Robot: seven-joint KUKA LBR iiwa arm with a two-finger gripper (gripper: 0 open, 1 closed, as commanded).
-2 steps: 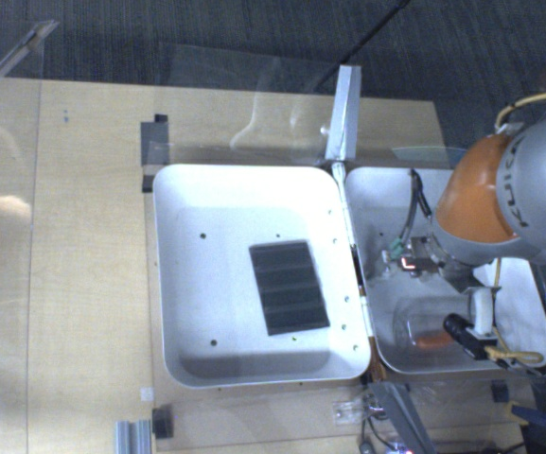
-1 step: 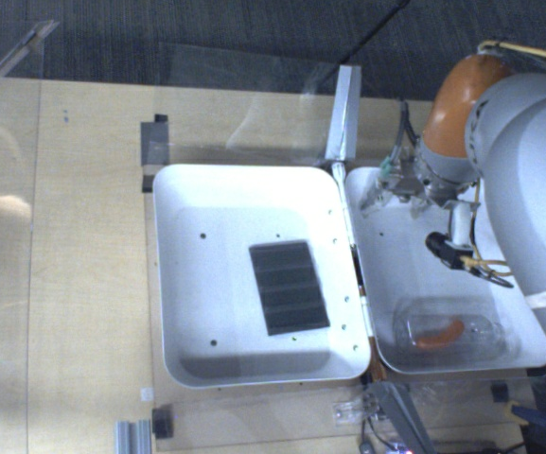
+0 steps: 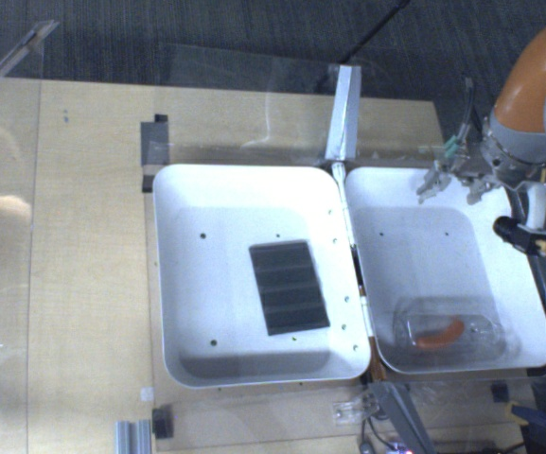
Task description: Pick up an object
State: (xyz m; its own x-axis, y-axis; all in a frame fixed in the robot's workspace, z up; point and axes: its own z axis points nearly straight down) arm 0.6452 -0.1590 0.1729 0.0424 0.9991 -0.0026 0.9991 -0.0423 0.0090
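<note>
A flat black ribbed rectangular pad (image 3: 290, 287) lies in the middle of the left bin (image 3: 183, 253). A clear plastic bottle-like object with an orange-red piece inside (image 3: 445, 330) rests on its side near the front of the right bin (image 3: 386, 244). My gripper (image 3: 454, 186) hangs above the far right corner of the right bin, its two fingers spread apart with nothing between them. It is well away from both objects.
A metal post (image 3: 343, 113) stands behind the seam between the two bins. The grey arm with its orange band (image 3: 533, 83) enters from the right. Black cables (image 3: 537, 244) run along the right bin's right rim. Light wooden bench (image 3: 64, 272) stretches left.
</note>
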